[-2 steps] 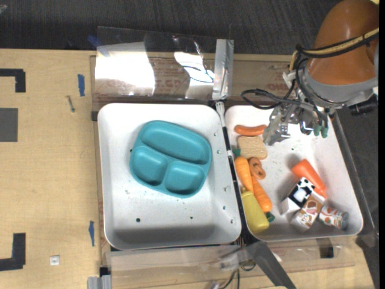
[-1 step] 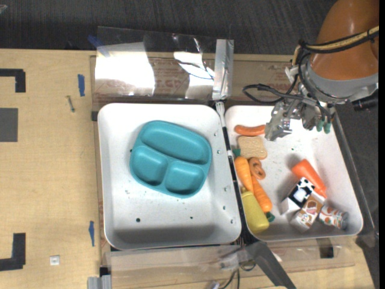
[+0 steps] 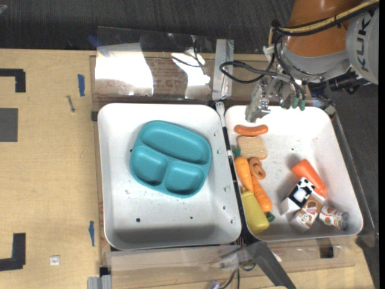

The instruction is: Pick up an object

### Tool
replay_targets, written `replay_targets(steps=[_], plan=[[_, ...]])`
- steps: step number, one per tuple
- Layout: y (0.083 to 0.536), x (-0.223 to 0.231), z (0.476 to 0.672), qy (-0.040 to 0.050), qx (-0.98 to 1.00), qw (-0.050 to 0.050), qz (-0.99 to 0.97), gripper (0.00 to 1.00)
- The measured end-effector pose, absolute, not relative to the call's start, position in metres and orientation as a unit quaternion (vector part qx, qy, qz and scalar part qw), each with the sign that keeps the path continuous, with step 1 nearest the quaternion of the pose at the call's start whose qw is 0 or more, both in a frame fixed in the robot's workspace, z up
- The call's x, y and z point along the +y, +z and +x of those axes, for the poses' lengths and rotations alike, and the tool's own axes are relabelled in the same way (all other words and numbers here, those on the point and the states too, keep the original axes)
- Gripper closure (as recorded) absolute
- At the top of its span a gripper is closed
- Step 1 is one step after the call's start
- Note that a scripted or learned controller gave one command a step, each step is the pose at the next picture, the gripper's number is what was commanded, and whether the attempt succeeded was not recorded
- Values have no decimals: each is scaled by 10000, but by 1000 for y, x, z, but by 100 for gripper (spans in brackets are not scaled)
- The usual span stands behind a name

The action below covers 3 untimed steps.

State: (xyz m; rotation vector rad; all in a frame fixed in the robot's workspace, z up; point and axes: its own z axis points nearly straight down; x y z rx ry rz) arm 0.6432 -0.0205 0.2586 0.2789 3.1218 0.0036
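The gripper (image 3: 260,108) hangs over the far left corner of the right bin (image 3: 343,155), and I cannot tell if it is released or clenched. Nothing is seen held in it. The sausage (image 3: 251,129) lies just below it, nearer to the camera, with its long axis going left to right across the bin

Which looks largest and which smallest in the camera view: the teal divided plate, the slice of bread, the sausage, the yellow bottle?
1. teal divided plate, clearly largest
2. yellow bottle
3. slice of bread and sausage: these look about alike, so I leave them unranked.
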Motion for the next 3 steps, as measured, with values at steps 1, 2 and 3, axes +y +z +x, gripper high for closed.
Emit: replay_targets(steps=[1,2,3], plan=[[272,-20,646,12,9961,101,882,100],[240,11,637,9,9951,4,993,100],[254,11,640,15,9951,69,988,100]])
